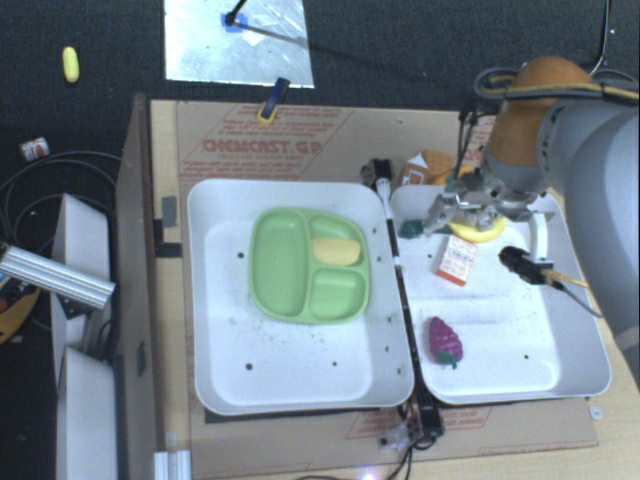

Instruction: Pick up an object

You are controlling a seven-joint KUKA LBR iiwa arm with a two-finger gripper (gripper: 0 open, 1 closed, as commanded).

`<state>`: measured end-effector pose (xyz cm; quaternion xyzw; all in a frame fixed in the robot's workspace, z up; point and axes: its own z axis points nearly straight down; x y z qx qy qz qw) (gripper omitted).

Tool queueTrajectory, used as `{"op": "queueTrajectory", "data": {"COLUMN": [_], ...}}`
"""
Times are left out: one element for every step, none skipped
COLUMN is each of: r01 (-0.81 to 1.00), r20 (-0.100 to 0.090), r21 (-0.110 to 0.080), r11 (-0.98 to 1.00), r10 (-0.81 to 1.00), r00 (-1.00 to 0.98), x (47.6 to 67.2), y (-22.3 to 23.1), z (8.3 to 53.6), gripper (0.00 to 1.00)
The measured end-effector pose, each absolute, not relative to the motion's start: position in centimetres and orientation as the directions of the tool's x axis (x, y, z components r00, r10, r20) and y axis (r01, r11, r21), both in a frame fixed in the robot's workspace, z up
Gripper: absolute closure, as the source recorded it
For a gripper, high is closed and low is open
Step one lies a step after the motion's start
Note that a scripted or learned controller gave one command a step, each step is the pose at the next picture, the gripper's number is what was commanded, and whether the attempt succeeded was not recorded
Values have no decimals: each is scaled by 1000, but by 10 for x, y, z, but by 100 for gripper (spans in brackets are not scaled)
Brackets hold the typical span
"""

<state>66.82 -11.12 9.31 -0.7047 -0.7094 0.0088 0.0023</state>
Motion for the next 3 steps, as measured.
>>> {"op": "queueTrajectory", "data": {"r01": [1000,1000,1000], "r20": [-11,-10,-4], "r21": [-8,-5,4], "r11": [4,4,5], "r10": [1000,1000,1000], "r00": [-4,-4,-5], "x": [666,665,662], "y": [-111,-111,-114], "z": [93,93,93], "gripper": [0,0,0]}}
